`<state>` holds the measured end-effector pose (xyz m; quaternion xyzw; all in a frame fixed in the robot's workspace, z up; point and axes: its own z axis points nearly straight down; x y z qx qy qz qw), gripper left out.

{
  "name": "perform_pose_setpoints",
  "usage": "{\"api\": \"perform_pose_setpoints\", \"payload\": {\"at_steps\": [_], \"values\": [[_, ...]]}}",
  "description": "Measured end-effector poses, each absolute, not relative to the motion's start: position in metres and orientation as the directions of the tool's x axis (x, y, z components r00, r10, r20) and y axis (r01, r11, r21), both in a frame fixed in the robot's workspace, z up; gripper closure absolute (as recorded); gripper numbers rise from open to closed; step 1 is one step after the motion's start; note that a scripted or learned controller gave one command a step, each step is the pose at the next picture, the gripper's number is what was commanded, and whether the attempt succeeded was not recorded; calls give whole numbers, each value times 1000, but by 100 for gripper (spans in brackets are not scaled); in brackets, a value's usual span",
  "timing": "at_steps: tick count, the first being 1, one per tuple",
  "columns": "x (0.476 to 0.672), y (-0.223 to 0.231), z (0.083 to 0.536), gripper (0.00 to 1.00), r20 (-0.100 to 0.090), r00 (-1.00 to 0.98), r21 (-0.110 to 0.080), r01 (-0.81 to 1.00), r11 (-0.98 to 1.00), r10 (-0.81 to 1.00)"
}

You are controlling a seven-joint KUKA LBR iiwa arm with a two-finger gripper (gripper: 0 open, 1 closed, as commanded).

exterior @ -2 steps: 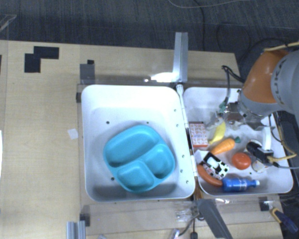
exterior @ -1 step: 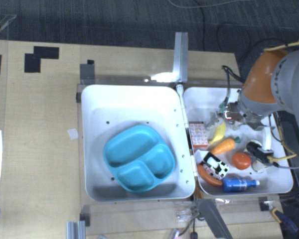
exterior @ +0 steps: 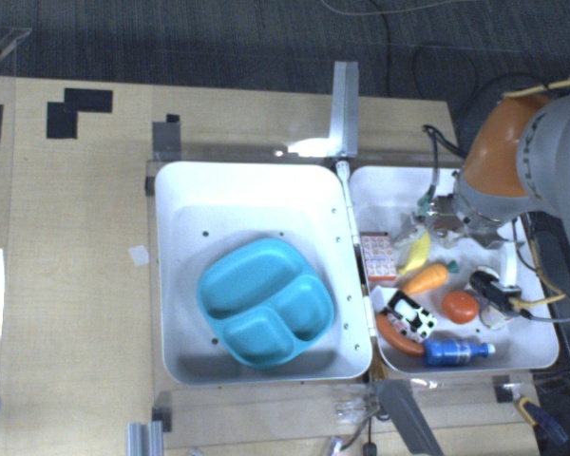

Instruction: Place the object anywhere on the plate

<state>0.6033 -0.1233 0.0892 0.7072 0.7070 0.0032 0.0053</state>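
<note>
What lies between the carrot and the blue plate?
In the camera view, a small red-and-white card lies by the right bin's left wall, then the divider between the two bins, between the carrot and the blue plate.

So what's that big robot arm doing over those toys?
The grey and orange arm is reaching into the right bin, which holds a pile of toys: a banana, a carrot, a tomato and a blue bottle. Its gripper hangs just above the banana, and nothing looks lifted yet. The blue plate sits in the left bin with nothing on it.
</note>
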Motion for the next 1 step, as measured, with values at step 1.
{"api": "perform_pose_setpoints", "payload": {"at_steps": [1], "values": [[603,-123,89,0,-3,0,12,1000,0,1000]]}}
